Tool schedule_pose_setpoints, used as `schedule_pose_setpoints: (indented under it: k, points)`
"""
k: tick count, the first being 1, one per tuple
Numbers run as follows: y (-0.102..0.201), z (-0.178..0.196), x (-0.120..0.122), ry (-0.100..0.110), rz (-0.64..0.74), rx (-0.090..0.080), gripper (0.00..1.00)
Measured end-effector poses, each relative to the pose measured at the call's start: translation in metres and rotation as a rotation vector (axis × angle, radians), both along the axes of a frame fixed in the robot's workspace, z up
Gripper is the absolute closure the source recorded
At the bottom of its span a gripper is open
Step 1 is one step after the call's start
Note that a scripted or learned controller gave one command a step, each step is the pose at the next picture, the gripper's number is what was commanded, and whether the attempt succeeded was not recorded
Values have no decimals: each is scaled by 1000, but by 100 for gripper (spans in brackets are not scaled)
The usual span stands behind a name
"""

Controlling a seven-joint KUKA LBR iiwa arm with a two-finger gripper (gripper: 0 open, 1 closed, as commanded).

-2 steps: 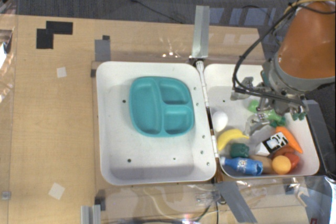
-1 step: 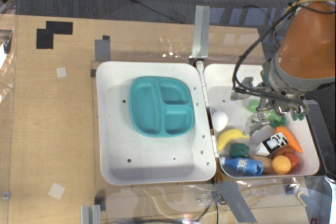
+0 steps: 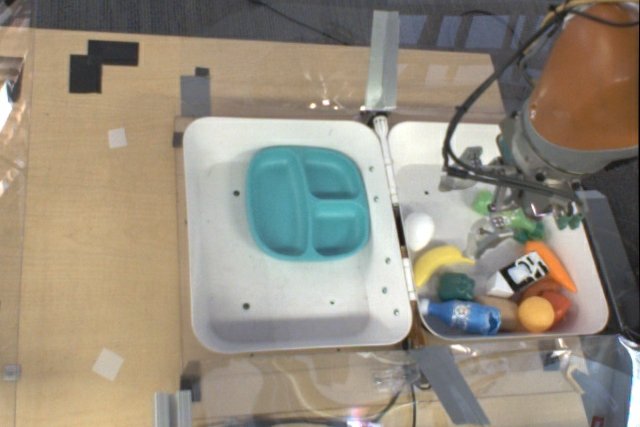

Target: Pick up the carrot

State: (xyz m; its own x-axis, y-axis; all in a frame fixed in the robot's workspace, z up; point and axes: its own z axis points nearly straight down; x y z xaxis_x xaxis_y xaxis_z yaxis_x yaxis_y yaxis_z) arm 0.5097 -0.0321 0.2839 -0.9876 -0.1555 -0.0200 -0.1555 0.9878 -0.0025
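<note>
— Where do we have the claw [image 3: 503, 233]?

— Low over the right bin [image 3: 425, 155], toward its right half. We cannot tell whether it is wide or narrow, because the wrist's bulk hides it from above. We see nothing held in it.

— And the carrot [image 3: 556, 267]?

— Just beside the claw, nearer the bin's right wall. It lies slanted, with its tip toward the near corner.

— Why hover there and not over it?

— We judge that we are lining up. An orange ball [image 3: 537, 314] sits right against the carrot's near side, so a straight drop from above looks like the cleanest way in.

— And further out?

— A yellow fruit [image 3: 440, 262], a white egg [image 3: 418, 230] and a blue bottle [image 3: 462, 317] crowd the bin's left half, away from our path. The left bin [image 3: 220, 295] bears a teal divided plate [image 3: 305, 202], well apart and of no concern to this pick.
</note>
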Motion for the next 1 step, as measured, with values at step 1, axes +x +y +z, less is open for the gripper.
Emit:
schedule_pose_setpoints:
  k: [1]
  points:
    - [1, 13, 3, -11, 4, 0, 100]
